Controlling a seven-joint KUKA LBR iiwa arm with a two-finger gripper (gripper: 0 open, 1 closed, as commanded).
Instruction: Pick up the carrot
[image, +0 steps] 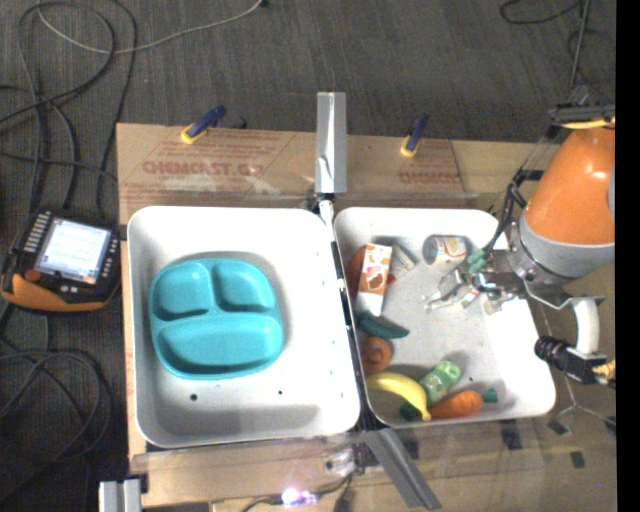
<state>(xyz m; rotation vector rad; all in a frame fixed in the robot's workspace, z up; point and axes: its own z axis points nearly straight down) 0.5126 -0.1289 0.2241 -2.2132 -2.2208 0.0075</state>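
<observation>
The carrot (460, 403), orange with a green top pointing right, lies near the front wall of the right bin (520, 345). It sits beside a banana (397, 387) and a green packet (440, 379). My gripper (450, 293) hangs over the middle of the right bin, well behind the carrot. Its silver fingers point left and stand apart, open, with nothing between them.
The right bin also holds a small carton (375, 268), a can (445, 247), a teal piece (383, 326) and a round orange fruit (376, 352) along its left side. The left bin (160, 400) holds a teal divided plate (218, 316). A handheld pendant (62, 258) lies at the far left.
</observation>
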